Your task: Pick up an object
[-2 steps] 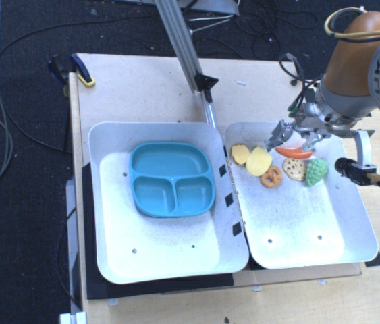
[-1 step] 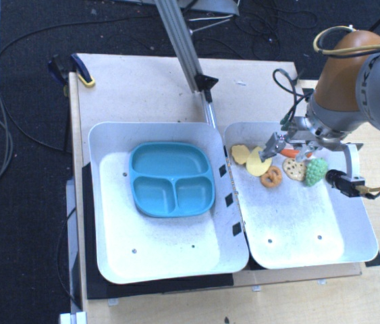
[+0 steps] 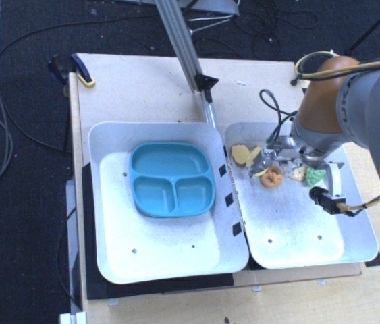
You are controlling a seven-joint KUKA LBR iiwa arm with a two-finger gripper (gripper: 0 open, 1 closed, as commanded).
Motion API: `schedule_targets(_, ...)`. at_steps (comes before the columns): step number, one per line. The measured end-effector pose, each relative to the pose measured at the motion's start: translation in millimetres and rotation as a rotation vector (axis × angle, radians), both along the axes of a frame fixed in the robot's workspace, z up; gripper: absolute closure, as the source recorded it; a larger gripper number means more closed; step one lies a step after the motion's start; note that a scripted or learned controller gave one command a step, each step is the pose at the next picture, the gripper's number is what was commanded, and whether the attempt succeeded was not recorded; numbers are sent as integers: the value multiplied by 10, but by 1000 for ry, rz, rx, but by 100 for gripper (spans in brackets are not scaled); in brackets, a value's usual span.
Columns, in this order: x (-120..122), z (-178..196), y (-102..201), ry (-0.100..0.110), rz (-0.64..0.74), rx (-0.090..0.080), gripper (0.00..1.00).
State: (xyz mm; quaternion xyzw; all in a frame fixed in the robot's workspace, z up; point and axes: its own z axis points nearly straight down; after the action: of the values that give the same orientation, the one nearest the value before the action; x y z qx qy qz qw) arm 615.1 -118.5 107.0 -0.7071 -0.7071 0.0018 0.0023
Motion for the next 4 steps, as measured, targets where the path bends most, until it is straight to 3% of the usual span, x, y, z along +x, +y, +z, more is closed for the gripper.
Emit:
schedule_targets(1,3,-151,4,-6,0,-2,0)
schedule_targets(2,12,-33,-1,-9,-1,-3,100)
schedule_targets(4,54,840,-14,-11,1,-2,100)
